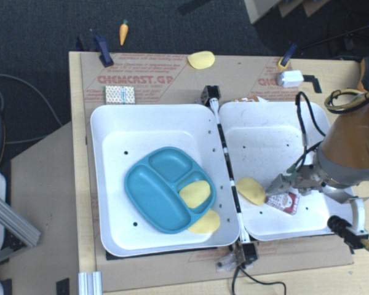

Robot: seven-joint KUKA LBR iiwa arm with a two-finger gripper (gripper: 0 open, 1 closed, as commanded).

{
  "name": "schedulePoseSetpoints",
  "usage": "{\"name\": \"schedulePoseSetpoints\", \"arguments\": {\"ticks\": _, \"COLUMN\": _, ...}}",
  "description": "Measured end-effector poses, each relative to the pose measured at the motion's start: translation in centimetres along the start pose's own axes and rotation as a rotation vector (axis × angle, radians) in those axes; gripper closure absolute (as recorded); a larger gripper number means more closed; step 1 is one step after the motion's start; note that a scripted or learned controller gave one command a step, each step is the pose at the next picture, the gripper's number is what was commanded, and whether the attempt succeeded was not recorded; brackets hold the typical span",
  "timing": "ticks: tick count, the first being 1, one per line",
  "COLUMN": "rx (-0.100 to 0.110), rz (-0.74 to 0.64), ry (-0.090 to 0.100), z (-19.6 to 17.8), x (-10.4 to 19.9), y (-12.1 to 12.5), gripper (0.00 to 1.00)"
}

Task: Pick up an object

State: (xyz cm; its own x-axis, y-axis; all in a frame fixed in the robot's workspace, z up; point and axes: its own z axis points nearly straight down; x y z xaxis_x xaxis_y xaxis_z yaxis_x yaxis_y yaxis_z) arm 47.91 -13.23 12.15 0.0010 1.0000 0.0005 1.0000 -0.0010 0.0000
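The red packet lies right under the end effector, whose grip state I cannot tell.

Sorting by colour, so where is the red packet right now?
The red packet lies in the right bin, near its front edge, just right of a yellow piece and right beneath the claw.

We see the bench bearing two white bins side by side. Behind them lie a yellow piece, a patterned packet and a white block.
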Motion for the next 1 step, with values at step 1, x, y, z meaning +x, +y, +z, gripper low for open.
{"name": "schedulePoseSetpoints", "arguments": {"ticks": 1, "rx": -0.004, "rz": -0.001, "ry": 0.002, "z": 3.38, "x": -4.25, "y": 0.22, "gripper": 0.00}}
